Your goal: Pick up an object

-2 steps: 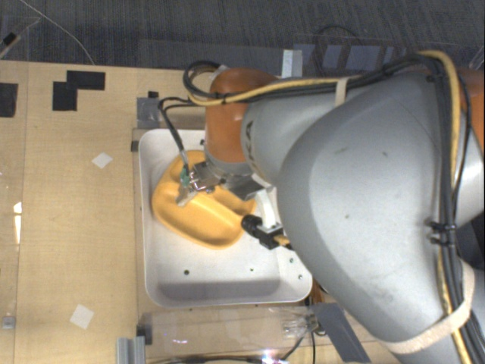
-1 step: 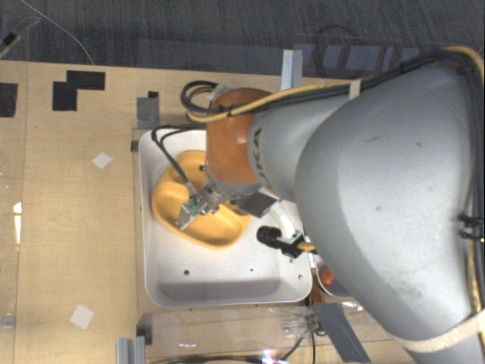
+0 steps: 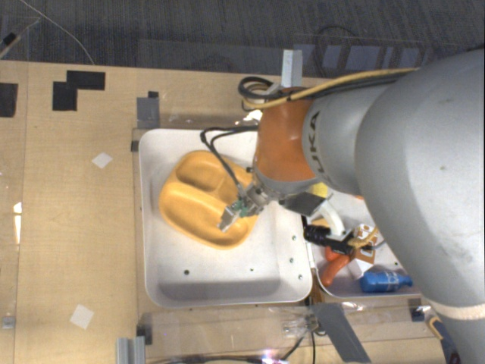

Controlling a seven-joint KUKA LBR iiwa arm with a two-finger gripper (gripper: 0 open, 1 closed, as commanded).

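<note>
Pale plywood makes up the bench, with dark grey carpet beyond its far edge. A yellow dish, moulded with two shallow hollows, lies in the left bin, in its far half and nearer its left wall, at a slant to the bin's sides. The white floor in front of it is bare apart from a few small dark holes.

The gripper hangs over the dish's right-hand rim, at the nearer hollow. From this height it cannot be told whether it is released or clenched, nor whether it touches the dish. A thin black cable loops from the wrist out over the dish's far side. Above the gripper sits the orange band, and behind it the big grey arm covers most of the right bin.

In the strip of that bin which shows, a blue bottle lies on its side near the front wall. An orange object lies just left of it, and a small tan object a little further back.

Black tape marks sit on the bench's far left. Two pale tape squares lie left of the bin, well apart.
</note>
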